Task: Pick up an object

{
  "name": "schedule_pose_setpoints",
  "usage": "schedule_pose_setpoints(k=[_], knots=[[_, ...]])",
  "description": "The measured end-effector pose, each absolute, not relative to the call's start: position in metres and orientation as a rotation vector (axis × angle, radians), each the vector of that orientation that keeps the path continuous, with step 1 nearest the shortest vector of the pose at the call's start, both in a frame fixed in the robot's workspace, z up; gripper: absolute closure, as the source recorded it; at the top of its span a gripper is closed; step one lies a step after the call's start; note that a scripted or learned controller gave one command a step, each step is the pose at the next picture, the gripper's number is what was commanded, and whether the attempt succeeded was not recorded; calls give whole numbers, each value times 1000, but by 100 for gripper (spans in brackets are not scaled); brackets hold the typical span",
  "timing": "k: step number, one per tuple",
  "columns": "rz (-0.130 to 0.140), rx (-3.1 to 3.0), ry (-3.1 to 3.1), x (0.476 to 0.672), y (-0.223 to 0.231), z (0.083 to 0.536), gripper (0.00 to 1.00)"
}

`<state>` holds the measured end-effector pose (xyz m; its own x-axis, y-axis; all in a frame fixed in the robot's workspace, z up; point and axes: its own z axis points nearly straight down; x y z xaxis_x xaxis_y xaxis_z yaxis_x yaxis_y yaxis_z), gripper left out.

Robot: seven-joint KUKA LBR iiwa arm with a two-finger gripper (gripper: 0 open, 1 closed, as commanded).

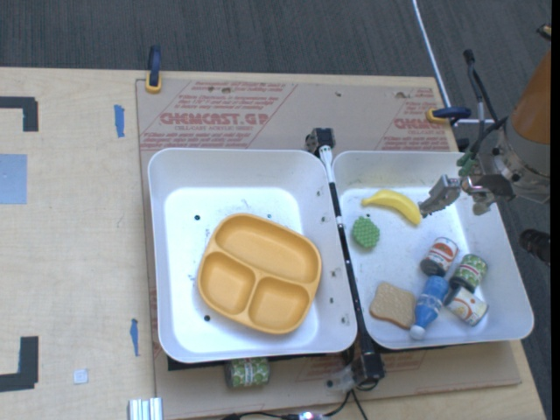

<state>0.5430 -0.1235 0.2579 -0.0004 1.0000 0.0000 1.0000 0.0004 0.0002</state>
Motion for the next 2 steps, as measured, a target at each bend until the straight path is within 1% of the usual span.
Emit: schedule_pose_setpoints(k=[1, 2], knots=[[-3, 2225, 2223, 588, -175, 120, 0], [4, 2217, 2220, 624, -141, 86, 0]])
